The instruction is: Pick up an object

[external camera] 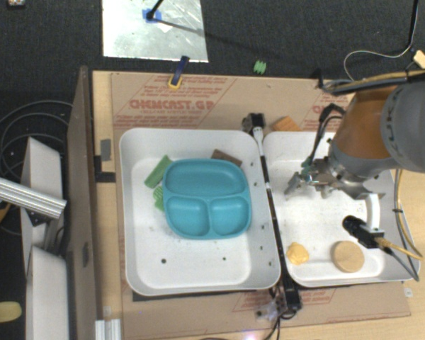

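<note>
The pincer point(295, 185) hangs over the upper left part of the right bin point(319, 222), a shallow white plastic tub with rounded corners. It is metallic and points towards the rim shared by the two bins. Whether it is wide or narrow cannot be told from this slant, and nothing shows in its grip. The arm point(404, 129) above it is smooth grey, with a glossy orange band.

Two loose things lie near the front wall of the right bin, well apart from the pincer. One is a small, knobbly yellow lump point(297, 253). The other, to its right, is a flat tan disc point(349, 256) with a matt, cork-like face. They lie near each other but apart.

In the left bin point(198, 264) sits a blue plate point(205, 197) of smooth plastic, rounded and divided into three hollows. Green strips point(156, 172) poke out from under its left edge; one looks ribbed. A dark brown block point(227, 157) touches its far right corner.

Both bins rest on a cardboard sheet point(170, 105) with red print. A small orange wedge point(285, 125) lies on it just beyond the right bin.
</note>
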You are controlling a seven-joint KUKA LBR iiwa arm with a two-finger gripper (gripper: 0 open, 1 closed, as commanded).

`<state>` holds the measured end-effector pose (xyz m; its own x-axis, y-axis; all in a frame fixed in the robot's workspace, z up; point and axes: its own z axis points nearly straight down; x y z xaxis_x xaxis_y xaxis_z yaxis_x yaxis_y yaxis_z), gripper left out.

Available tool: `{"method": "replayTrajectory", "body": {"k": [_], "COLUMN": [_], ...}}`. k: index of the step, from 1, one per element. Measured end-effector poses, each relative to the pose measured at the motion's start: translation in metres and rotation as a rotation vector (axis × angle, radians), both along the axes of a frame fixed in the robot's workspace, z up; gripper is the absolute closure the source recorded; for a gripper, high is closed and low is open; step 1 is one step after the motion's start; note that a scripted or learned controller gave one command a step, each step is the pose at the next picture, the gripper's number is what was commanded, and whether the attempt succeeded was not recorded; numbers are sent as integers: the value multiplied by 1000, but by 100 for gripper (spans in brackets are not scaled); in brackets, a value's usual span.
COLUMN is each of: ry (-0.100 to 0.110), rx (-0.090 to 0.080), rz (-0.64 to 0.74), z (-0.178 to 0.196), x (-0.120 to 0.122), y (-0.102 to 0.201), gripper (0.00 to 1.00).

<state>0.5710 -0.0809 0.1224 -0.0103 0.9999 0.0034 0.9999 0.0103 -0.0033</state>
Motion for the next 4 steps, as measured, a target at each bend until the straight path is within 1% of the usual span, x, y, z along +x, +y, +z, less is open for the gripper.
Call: {"method": "replayTrajectory", "body": {"k": [1,2,3,4], "ry": [-17,-3,-8,-2], "rx": [-7,-2,-6,-3], "rz": [-4,-1,-12,-5], "z": [77,61,89,-45], "x": [76,52,51,82], "y": [-30,32,-15,-6], "gripper": [0,0,0,0]}}
